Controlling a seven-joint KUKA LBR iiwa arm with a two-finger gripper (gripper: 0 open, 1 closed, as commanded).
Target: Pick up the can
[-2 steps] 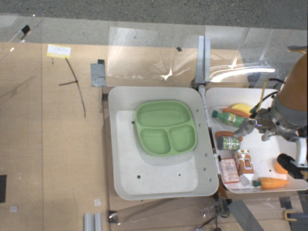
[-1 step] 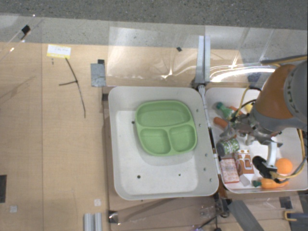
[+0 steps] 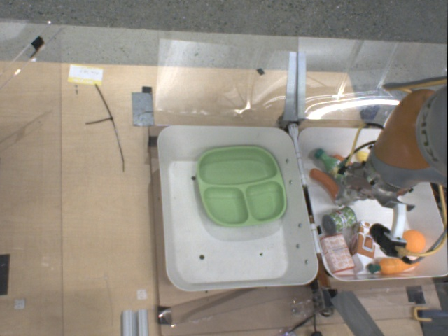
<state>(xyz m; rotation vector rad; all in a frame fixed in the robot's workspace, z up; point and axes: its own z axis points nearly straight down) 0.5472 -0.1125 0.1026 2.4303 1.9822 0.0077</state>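
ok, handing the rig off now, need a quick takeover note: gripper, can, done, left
Gripper: low over the right bin, just above the can; whether it is open or shut cannot be told from this view.
Can: green label, lying in the right bin near the wall next to the left bin, beside a small red and white box. Not lifted.
Also in the right bin: a hot dog, a green bottle, an orange, a carrot.
Left bin: holds a green divided plate.
Done: approach only.
Left: close on the can and lift it.
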